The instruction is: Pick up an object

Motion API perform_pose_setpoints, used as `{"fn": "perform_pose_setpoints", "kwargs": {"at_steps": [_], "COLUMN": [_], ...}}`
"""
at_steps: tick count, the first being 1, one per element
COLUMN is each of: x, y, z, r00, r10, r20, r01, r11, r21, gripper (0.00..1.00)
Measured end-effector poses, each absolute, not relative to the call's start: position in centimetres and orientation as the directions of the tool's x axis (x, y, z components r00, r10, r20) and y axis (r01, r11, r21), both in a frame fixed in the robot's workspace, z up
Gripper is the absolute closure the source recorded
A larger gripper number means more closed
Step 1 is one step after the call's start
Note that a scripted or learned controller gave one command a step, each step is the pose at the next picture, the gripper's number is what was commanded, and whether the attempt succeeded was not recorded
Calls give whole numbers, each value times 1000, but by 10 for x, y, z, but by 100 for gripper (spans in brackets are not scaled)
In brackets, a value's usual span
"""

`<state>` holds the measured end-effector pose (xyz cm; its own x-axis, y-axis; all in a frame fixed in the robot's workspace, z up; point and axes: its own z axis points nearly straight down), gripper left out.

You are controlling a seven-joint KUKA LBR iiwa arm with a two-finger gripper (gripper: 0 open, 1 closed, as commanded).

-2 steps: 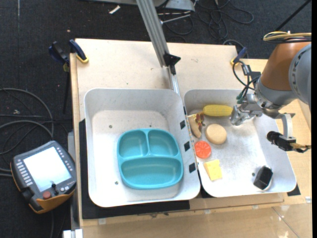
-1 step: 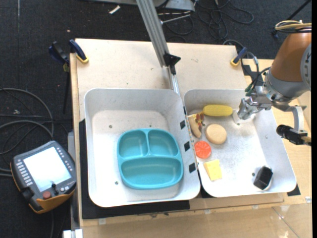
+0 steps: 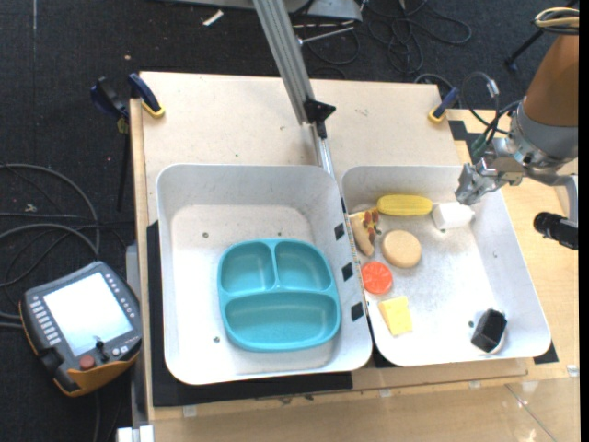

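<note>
My gripper hangs over the far right part of the right bin, just above and left of a white block. In that bin lie a yellow corn cob, a tan round biscuit, an orange-red slice, a yellow cheese wedge, a hot-dog-like piece by the left wall and a black object at the near right corner. Nothing is seen between the gripper's tips.
The left bin holds a teal divided plate. A slanted metal pole crosses the bench behind the bins. A teach pendant lies on the floor at left. Yellow clamps sit at the bench's far corners.
</note>
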<state>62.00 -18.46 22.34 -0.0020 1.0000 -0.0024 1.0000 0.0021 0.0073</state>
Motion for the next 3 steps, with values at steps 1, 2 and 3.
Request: {"fn": "perform_pose_setpoints", "kwargs": {"at_steps": [1,2,3], "x": [613,602,584], "y": [-128,-66,-25], "z": [217,221,223], "r00": [-8,-9,-7], "r10": [1000,1000,1000], "r20": [2,2,2], "r01": [1000,1000,1000], "r11": [8,9,7], "r21": [-1,-1,-2], "gripper": [100,100,100]}}
